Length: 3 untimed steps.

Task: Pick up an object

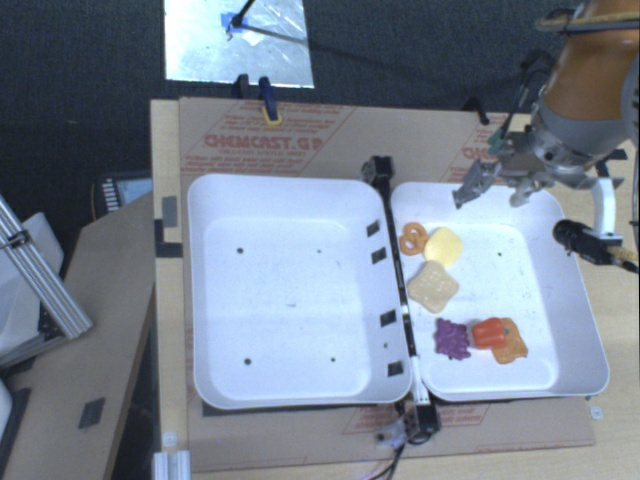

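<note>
Progress: no object has been picked up, and the whole of the pick remains to be done. Working left to right, the left bin (290, 288) carries no items on its floor. Past the black divider (392, 268), the right bin (575, 308) holds every candidate object, grouped toward its left half: a small orange pretzel-shaped ring (413, 237) just beside the divider, a pale yellow piece (445, 247) touching or nearly touching it, a beige slice-like piece (433, 288) below those, a purple cluster (452, 340) nearer the front wall, and an orange-and-red piece (498, 337) just beside the purple one. All lie flat on the bin floor and none is lifted or in contact with the tool. The gripper (496, 183) hangs above the far rim of the right bin, well apart from the objects and behind them; its two fingers stand spread apart with nothing between them. The arm enters from the right, its orange band (598, 63) above the wrist, tool pointing down and slightly leftward. In my judgement, the descent toward a chosen object has not begun.
</note>
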Available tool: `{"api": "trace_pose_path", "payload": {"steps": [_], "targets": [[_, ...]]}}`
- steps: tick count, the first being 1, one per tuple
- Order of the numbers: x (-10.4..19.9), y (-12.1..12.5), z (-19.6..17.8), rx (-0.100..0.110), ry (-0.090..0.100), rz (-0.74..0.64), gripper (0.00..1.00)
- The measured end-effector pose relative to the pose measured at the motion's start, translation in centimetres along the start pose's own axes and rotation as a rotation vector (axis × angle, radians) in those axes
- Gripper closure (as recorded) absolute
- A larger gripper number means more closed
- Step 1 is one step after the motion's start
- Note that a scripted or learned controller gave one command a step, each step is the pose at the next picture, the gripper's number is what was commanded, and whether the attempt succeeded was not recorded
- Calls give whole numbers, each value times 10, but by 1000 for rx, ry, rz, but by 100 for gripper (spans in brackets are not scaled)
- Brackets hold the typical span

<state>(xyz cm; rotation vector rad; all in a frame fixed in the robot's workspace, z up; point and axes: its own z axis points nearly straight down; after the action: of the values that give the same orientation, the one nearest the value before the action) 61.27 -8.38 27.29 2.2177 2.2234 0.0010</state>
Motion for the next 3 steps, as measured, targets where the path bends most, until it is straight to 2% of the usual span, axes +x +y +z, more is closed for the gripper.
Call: {"api": "trace_pose_path", "payload": {"steps": [1,2,3], "targets": [[66,-16,-140,-10,1,-7,0],[112,-56,-272,-17,4,-8,0],[109,-54,-274,-6,1,-6,100]]}}
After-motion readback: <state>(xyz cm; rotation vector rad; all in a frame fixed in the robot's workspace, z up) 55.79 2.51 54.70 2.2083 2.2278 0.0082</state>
